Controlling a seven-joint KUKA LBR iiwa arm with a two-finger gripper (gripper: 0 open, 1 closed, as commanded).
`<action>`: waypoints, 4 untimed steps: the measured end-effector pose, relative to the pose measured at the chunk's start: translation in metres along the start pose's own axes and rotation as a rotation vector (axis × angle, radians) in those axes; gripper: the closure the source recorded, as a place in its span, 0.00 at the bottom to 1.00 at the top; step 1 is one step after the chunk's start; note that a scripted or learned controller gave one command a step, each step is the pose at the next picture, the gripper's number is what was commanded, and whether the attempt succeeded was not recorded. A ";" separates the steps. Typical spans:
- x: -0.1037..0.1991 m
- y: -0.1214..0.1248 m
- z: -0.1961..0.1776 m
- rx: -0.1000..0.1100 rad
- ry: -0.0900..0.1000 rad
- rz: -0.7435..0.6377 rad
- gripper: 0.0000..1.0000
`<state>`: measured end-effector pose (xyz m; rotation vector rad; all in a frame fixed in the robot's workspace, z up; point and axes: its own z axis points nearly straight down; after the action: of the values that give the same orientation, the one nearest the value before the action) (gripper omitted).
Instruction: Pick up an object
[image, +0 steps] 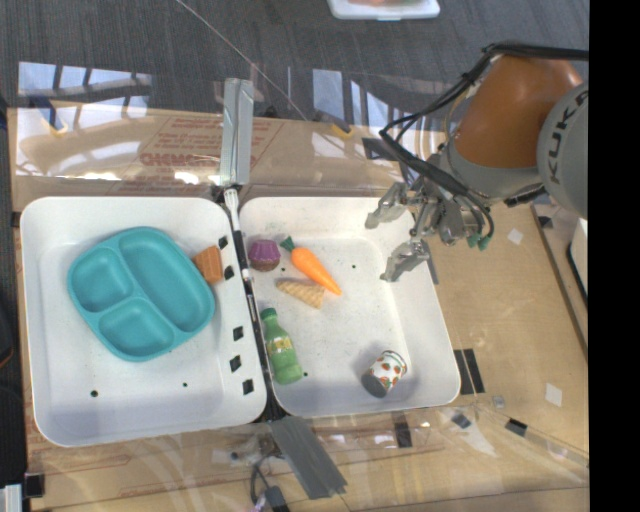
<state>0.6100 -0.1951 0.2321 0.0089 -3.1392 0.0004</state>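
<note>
Overhead, the gripper (393, 238) hangs above the upper right part of the right bin (425, 330), its 2 fingers (403, 262) spread wide apart with nothing between them; the grey arm (520, 120) with its orange band reaches in from the right. Within the right bin, a carrot (315, 267) lies near the upper left, tilted, with a purple vegetable (264, 253) just beside its leafy end; an ice cream cone (302, 293) lies just below the carrot; a green bottle (281, 346) rests along the left wall; a small patterned cup (384, 372) lies on its side near the lower right, well apart from the rest. Inside the left bin (60, 400), a teal divided plate (140, 292) with 3 compartments sits near the middle; a small orange-brown block (209, 263) touches the plate's right edge, close to the divider between the 2 bins.
</note>
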 end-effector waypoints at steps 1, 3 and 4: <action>0.018 0.026 0.140 0.000 -0.004 0.080 0.00; -0.042 0.077 0.141 -0.001 -0.002 -0.041 1.00; -0.038 0.102 0.141 0.001 0.000 -0.165 1.00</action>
<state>0.6469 -0.0931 0.0909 0.2674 -3.1275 0.0010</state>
